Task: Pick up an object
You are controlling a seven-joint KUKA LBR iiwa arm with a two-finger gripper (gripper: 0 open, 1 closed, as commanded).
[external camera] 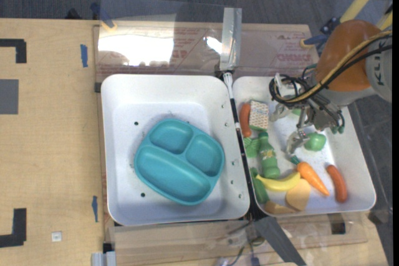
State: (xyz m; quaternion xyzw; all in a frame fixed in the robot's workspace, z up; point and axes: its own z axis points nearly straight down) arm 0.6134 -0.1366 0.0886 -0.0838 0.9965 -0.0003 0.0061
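My gripper hangs over the middle of the right bin, open, with nothing between its fingers. A green round toy lies just to its right, close to the fingertips. Below it lie an orange carrot and a yellow banana. A red sausage rests near the bin's right front. Left of the gripper stand a green bottle, a green leafy piece, a speckled cracker and another red sausage. An orange wedge sits at the front.
The left bin holds a teal divided plate. A clear plastic sheet and a metal post stand behind the bins. The arm's orange band and cables hang over the right bin's back.
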